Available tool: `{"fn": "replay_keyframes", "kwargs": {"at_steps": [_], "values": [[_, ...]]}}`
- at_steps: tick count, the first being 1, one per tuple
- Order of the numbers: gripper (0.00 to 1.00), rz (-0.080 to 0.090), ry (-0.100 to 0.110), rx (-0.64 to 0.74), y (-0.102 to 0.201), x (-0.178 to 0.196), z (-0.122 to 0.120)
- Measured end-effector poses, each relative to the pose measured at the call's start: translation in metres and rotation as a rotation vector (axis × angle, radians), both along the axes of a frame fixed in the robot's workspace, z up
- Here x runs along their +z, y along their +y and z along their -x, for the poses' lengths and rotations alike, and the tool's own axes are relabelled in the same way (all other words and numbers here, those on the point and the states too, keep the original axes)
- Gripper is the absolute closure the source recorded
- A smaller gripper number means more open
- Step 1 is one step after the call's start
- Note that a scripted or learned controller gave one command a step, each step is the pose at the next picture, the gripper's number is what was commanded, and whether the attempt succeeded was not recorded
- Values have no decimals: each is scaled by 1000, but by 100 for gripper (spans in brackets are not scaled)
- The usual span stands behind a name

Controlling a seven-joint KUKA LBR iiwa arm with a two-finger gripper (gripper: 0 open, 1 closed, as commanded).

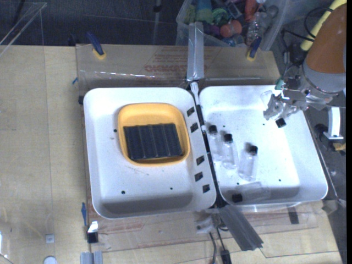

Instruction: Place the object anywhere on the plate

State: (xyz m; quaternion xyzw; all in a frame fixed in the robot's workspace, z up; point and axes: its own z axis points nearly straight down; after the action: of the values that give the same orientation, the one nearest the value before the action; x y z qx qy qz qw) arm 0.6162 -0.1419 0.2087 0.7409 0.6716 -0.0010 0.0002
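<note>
Clear black-capped vials (235, 153) lying together in the right bin (308, 164).

A robotics lab: two white bins (140, 202) taped to a wooden bench (38, 147), with a clear tub of bright toys (234, 7) at one o'clock.

The arm (330, 43) reaches in from the right edge, its orange band high near the top corner and the grey wrist below it. The gripper (276, 112) points leftward and down, tilted, hanging at the upper right.
</note>
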Motion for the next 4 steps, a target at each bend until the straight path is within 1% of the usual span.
{"fn": "replay_keyframes", "kwargs": {"at_steps": [1,2,3,4], "values": [[100,-4,2,200,22,-25,10],[0,-4,1,199,22,-25,9],[0,1,-5,366,-32,-7,-22],[0,3,-7,642,-82,57,-51]]}}
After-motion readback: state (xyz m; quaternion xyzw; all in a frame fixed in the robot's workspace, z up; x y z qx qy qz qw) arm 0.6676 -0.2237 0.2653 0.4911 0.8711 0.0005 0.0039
